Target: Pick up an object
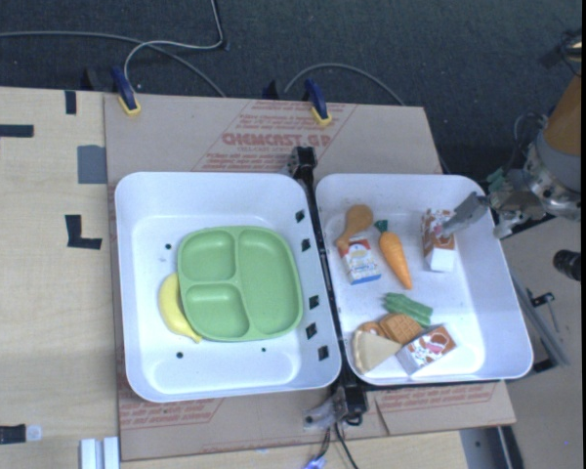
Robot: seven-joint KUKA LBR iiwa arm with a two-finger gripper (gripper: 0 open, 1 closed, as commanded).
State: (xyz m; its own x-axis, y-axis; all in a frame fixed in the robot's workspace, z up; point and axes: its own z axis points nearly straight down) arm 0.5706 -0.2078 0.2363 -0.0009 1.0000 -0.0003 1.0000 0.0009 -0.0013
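The right bin [488, 291] holds several toy foods: a brown drumstick [355, 220], a small carton [359, 260], an orange carrot [396, 259], a red and white box [438, 241], a green pod [408, 307], a cracker [402, 328], a bread slice [371, 348] and a red packet [428, 348]. My gripper [488, 219] hangs over the bin's right rim, just right of the red and white box. One grey finger [464, 213] points toward that box. The fingers stand apart with nothing between them.
The left bin [142, 213] carries a green divided plate [239, 283] with a yellow banana [174, 309] tucked at its left edge. A black clamp [303, 159] joins the bins at the back. Cardboard lies under both bins.
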